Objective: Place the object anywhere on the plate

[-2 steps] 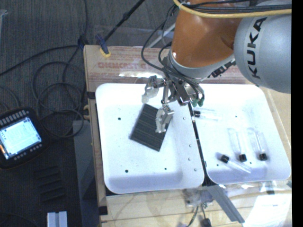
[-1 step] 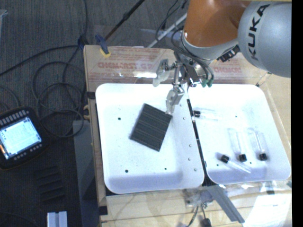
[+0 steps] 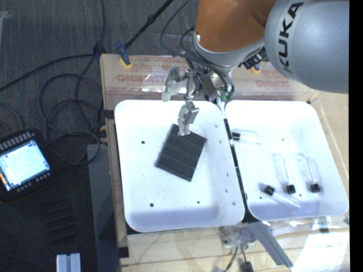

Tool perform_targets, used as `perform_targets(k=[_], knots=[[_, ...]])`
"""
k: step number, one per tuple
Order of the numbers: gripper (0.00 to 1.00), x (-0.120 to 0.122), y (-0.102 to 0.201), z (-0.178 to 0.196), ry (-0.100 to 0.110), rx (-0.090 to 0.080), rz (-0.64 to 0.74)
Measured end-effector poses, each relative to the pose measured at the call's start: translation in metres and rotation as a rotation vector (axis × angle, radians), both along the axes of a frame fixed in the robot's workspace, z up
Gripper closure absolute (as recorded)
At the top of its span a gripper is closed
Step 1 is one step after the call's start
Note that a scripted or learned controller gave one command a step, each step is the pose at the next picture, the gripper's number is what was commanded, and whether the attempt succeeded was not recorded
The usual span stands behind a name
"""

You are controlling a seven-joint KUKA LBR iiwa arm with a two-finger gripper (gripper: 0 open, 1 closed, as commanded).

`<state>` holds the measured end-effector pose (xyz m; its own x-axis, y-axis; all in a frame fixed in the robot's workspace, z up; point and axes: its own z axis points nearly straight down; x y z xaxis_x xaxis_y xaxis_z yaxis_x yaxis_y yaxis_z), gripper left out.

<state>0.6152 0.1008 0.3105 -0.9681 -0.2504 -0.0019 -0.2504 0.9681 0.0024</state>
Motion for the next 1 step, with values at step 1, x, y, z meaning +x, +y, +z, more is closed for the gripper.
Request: perform_targets(k=[1], knots=[[0.00,0.0239,-0.0236,-0.0962,0.002,-0.001,0.209]])
